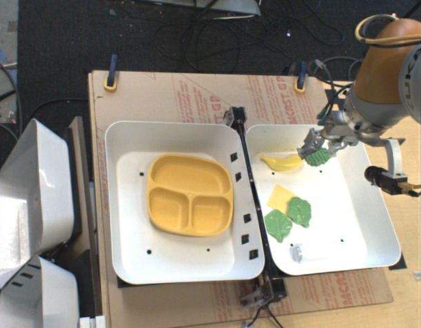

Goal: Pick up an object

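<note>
while the gripper (316, 150) sits over the right bin (374, 248), it's clamped on a green leafy piece (318, 158). banana (281, 162) just left of it, yellow block (279, 197) and two green pieces (288, 217) below-left.

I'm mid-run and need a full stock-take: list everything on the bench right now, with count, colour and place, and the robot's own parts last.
Shallow white plastic bins: 2, white, side by side on the bench.
Yellow compartment tray: 1, yellow, three sections, centre of the left bin.
Yellow banana-shaped toy: 1, yellow, upper left of the right bin.
Yellow flat wedge piece: 1, yellow, middle of the right bin.
Green leafy toy pieces: 2 lying in the right bin, below the wedge.
Green leafy piece at the gripper: 1, green, at the fingertips; whether it is gripped is unclear.
Small clear object: 1, pale, near the right bin's front.
Blue-and-yellow clamps: 2, on the bench's far edge.
Gripper: 1, grey, over the right bin.
</note>
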